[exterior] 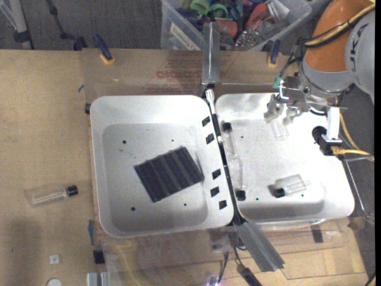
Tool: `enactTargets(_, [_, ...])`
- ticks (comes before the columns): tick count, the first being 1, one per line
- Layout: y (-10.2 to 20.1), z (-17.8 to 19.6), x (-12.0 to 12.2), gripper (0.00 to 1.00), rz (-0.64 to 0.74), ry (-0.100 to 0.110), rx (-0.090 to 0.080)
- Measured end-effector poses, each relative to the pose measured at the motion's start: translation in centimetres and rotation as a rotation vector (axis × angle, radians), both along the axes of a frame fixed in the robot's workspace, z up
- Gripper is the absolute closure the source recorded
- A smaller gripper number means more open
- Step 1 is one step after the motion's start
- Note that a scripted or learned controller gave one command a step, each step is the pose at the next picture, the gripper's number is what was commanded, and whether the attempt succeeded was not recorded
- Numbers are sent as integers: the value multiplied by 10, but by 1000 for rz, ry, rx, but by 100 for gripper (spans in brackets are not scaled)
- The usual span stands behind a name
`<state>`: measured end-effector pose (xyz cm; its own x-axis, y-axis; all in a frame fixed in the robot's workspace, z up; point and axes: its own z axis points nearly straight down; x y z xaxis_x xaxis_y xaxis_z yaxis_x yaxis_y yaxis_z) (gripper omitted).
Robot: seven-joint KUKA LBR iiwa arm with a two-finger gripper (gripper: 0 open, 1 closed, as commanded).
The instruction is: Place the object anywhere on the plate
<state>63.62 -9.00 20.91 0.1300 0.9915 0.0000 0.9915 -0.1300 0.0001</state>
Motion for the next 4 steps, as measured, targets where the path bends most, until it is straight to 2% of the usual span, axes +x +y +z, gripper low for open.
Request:
enactTargets(1, [69,-7,29,100,-75,-1,0])
enactTargets(2, [145,-25,30,100,-330,2,0])
enactTargets(3, [219,-58,30,100,106,5,1])
enactTargets(4, [282,4,30,100,-153,0,0])
